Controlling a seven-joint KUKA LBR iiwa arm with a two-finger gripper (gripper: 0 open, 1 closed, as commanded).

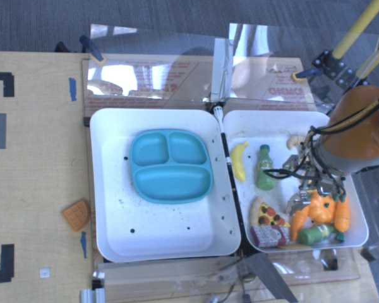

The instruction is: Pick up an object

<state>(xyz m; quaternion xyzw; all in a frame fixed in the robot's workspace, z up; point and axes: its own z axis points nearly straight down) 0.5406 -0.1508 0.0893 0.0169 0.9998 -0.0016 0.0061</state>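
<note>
Tool point(305, 191) low over cluttered toy pile in right bin point(357, 232), beside orange pepper point(322, 208); can't tell its grip state. Risk: carrots point(342, 214) crowd it, glancing grab slips.

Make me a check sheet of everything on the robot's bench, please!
Surface: two shallow white bins; left white bin, right white bin.
Job's things: yellow toy banana, green plastic bottle, pizza slice toy, orange toy carrots in the right bin.
Clutter: blue divided plate in the left bin; brown waffle toy outside.
Grippers: pincer low over the carrots.
Cables: black, at the wrist.
Surroundings: clear plastic walls.
</note>
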